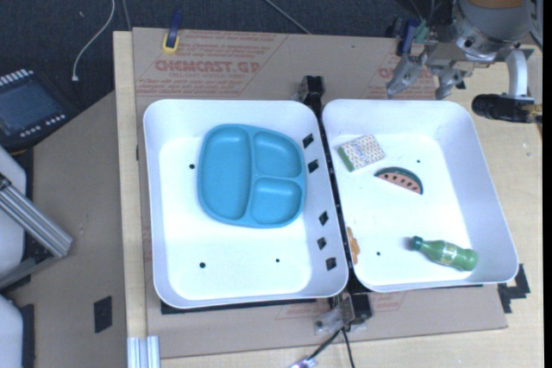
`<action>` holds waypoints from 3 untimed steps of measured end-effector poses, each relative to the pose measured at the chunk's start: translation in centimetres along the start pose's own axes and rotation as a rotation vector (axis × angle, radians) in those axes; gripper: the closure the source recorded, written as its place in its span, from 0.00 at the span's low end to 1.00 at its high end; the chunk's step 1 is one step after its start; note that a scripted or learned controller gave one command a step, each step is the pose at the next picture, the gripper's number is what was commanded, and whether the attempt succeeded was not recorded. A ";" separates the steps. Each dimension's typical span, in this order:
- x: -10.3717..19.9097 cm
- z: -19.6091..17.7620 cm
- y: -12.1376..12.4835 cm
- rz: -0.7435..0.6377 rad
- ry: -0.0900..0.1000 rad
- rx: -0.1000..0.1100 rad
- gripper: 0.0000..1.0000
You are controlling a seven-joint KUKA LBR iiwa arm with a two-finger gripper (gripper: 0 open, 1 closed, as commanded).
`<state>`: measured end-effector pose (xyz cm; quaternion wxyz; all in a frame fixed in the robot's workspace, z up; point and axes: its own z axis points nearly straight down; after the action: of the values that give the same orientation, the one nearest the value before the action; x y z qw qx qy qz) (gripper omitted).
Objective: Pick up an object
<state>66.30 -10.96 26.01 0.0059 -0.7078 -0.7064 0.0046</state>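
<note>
In the right bin (483,185) lie three things: a small checkered green-and-white packet (360,152) near the back left, a watermelon slice toy (399,180) in the middle, and a green bottle (444,253) on its side near the front right. My gripper (426,84) hangs above the back rim of the right bin, its two fingers spread apart with nothing between them. It is well clear of all three objects.
The left bin (164,211) holds a blue divided plate (251,175). Black clips (310,88) join the bins along the middle. Both bins rest on a cardboard sheet (216,65). Cables run over the dark floor at the back left.
</note>
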 end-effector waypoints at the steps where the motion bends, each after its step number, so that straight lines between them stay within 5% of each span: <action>1: 0.0 -0.9 0.2 -0.002 -0.002 -0.014 0.00; 3: -0.2 10.1 -0.1 -0.002 0.000 -0.008 0.00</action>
<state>66.02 -11.14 15.86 0.0029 -0.7071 -0.7071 0.0020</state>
